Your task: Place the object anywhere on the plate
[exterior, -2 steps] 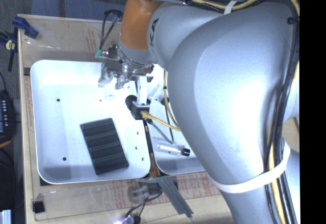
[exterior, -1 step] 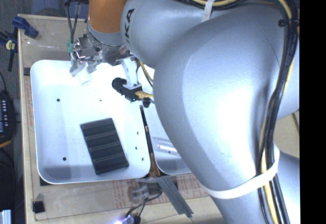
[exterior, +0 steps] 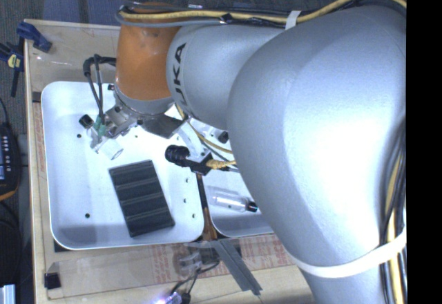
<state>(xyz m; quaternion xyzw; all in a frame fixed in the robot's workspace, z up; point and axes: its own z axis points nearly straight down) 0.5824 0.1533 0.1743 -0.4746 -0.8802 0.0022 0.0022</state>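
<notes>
A dark ribbed rectangular plate [exterior: 141, 197] lies flat in the left white bin [exterior: 62, 157], near its front. My gripper [exterior: 103, 133] hangs over the middle of that bin, just up and left of the plate's far end and apart from it. A small greenish bit shows at the gripper's tip, too small to identify. A pale pen-like object with a dark cap [exterior: 233, 203] lies in the visible strip of the right bin [exterior: 238, 230]. The arm's big grey body hides most of that bin.
The orange wrist band [exterior: 141, 54] and black cables [exterior: 97, 81] hang over the back of the left bin. A black connector [exterior: 177, 154] juts out near the divider between the bins. Blue clamps [exterior: 31, 36] sit on the bench's left edge.
</notes>
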